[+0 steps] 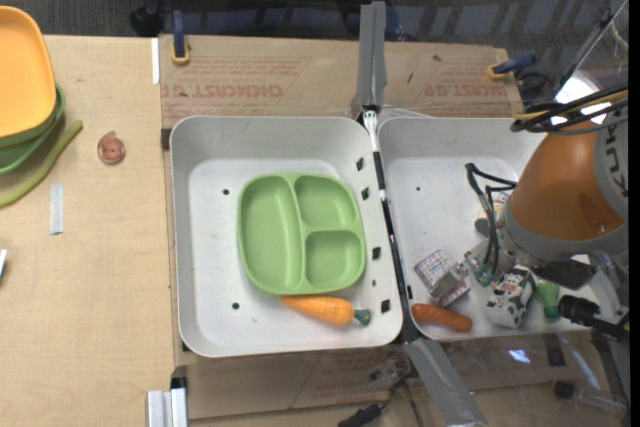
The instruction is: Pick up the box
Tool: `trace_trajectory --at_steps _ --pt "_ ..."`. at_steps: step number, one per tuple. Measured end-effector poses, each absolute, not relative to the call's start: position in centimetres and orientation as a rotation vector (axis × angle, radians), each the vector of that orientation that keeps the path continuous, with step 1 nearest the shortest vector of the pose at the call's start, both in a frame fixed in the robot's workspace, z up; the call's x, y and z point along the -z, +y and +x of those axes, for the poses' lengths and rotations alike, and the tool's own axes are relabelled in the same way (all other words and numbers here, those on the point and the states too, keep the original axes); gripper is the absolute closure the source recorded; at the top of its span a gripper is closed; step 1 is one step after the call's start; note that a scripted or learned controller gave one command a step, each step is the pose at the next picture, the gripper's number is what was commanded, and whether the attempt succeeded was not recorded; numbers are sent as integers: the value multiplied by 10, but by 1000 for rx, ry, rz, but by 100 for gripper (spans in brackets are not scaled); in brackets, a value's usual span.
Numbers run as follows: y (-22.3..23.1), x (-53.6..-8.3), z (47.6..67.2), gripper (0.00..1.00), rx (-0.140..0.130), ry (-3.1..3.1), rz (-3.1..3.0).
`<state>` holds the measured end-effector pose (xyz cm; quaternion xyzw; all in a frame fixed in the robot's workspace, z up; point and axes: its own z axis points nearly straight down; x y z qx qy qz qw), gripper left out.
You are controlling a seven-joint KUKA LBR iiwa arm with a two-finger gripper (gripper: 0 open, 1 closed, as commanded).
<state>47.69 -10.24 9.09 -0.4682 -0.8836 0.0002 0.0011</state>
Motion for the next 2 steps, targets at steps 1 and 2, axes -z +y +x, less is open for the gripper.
trace_trajectory --at_steps 1,2 --pt "-103 -100 477 100 -1 -2772 -1475" --pt "-54 -217 520 100 -4 -2618 -1736"
